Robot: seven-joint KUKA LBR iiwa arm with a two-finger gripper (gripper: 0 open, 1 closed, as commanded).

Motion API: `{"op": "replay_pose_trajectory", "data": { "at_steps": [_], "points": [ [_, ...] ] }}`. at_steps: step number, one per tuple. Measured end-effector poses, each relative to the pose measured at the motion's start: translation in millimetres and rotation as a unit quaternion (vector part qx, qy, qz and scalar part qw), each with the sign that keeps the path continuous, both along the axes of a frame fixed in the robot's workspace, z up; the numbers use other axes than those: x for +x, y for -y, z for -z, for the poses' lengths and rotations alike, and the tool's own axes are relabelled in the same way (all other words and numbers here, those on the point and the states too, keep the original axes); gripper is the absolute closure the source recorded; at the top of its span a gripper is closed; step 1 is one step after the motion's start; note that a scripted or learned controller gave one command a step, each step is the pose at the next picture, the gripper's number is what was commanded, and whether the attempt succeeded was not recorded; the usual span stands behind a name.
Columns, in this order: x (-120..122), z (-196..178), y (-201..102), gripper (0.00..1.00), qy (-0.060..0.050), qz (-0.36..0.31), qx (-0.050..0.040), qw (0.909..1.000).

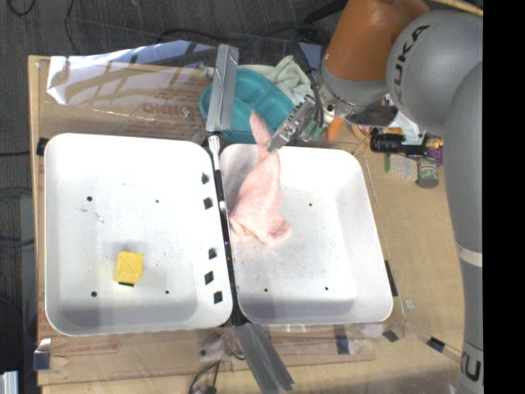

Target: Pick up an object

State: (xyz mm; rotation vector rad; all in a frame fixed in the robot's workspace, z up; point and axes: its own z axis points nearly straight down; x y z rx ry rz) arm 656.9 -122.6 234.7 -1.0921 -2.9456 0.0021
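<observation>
A pink cloth [259, 194] hangs from my gripper [277, 140], which is shut on its top end above the back left part of the right bin [361, 245]. The cloth's lower end drapes down to the bin floor near the divider. A small yellow block [129, 268] lies in the front part of the left bin [123, 179].
A teal container [246, 97] and a pale cloth [291, 76] sit behind the bins. Small items [414, 158] stand on the bench at the right. Clear plastic sheeting [123, 76] lies at the back left. My arm covers the upper right.
</observation>
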Motion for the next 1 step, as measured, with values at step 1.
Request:
{"op": "replay_pose_trajectory", "data": {
  "at_steps": [1],
  "points": [
    [-21.1, -15.9, -80.1, 1.00, -0.001, -0.070, 0.0004, 0.9976]
  ]
}}
